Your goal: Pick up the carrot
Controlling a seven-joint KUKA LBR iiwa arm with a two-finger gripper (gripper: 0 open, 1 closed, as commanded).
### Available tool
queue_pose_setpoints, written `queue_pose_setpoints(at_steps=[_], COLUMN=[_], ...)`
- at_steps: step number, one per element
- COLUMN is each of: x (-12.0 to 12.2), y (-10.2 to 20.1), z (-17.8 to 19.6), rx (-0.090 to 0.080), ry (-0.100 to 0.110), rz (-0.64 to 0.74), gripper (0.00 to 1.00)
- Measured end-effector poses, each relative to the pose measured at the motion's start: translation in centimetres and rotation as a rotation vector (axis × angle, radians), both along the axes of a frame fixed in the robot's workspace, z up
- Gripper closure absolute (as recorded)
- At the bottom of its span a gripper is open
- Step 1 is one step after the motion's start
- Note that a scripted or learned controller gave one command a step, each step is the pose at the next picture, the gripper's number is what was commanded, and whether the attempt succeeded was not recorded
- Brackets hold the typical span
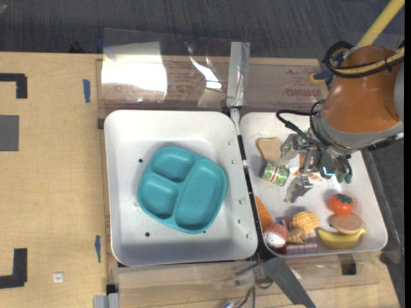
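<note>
Tool (302, 183) above tapered orange carrot (262, 213).

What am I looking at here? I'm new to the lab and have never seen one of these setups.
This is one camera fixed above a bench, looking down at a slant. The grey and orange shape at right is a robot arm; its gripper hangs over the right white bin with its fingers apart, holding nothing. That bin holds toy food: a carrot along its left wall, a small can, a tomato, a banana, a corn cob and others. The left bin holds a teal divided plate. The arm's job is picking up the carrot.
</note>
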State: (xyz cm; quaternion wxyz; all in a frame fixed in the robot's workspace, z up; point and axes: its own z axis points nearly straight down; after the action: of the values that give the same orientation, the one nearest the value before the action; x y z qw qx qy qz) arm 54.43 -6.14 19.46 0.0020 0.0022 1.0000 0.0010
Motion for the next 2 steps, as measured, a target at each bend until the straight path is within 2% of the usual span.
queue_pose_setpoints(at_steps=[1,2], x=[1.6,4.6], y=[-4.1,-5.2], z=[-9.6,-10.5], rx=[0.000,0.002], ry=[-0.005,-0.006], rz=[-0.314,-0.646], gripper=[0.00,0.00])
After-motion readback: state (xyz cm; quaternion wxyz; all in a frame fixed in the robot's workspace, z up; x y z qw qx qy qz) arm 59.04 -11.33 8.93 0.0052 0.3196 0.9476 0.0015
